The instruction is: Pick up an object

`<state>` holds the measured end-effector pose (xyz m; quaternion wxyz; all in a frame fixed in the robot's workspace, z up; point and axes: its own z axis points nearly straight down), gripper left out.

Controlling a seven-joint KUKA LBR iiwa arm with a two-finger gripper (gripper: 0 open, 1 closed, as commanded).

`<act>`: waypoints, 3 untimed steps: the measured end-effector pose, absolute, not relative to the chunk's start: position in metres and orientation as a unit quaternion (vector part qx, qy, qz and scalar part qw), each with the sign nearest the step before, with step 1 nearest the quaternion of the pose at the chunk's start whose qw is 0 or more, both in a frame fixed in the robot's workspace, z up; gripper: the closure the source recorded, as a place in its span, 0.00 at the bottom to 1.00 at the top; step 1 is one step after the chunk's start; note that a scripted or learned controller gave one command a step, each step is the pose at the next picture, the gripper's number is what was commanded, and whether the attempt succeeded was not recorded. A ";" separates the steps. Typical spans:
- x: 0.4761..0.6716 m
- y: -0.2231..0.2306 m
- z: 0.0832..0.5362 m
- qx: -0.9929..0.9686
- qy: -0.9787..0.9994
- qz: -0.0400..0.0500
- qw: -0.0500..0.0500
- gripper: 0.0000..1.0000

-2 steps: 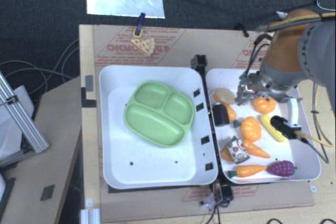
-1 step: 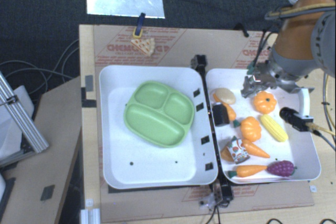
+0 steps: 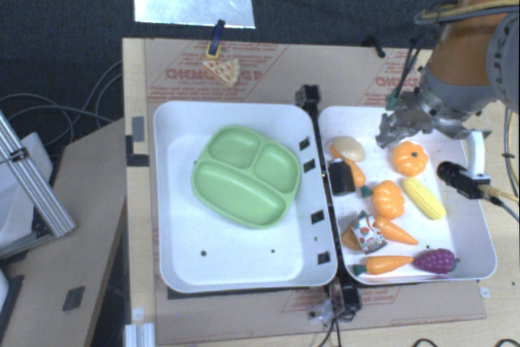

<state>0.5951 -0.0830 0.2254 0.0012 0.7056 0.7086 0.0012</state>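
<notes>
White plastic bins are sitting side by side on the counter, and the pick is looking barely begun: nothing is being lifted, and every toy is lying on a bin floor. Taking the right bin [image 3: 487, 252] as the landmark, the gripper [image 3: 396, 130] is hanging over its far edge, and its dark fingers are too small and shadowed to tell how far apart they are standing; nothing is showing between them. The likeliest target, judging by closeness, is the small orange pumpkin [image 3: 409, 158], which is lying in the far half of that bin, just beside the fingers on their near side and apparently not touching them. A pale bread roll [image 3: 348, 148] is lying near that bin's left wall, about level with the pumpkin. Corn [image 3: 425, 197], a second orange fruit [image 3: 387, 198], carrots and purple grapes [image 3: 435, 260] are filling the bin's near half. The left bin [image 3: 175, 175] is holding a green divided plate [image 3: 246, 174]. Closing on a toy and raising it are both remaining to be done.
</notes>
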 end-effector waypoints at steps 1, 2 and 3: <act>0.544 -0.080 0.214 0.707 0.707 -0.001 -0.001 1.00; 0.494 -0.068 0.219 0.707 0.707 0.000 -0.001 1.00; 0.498 -0.081 0.234 0.707 0.707 0.001 0.001 1.00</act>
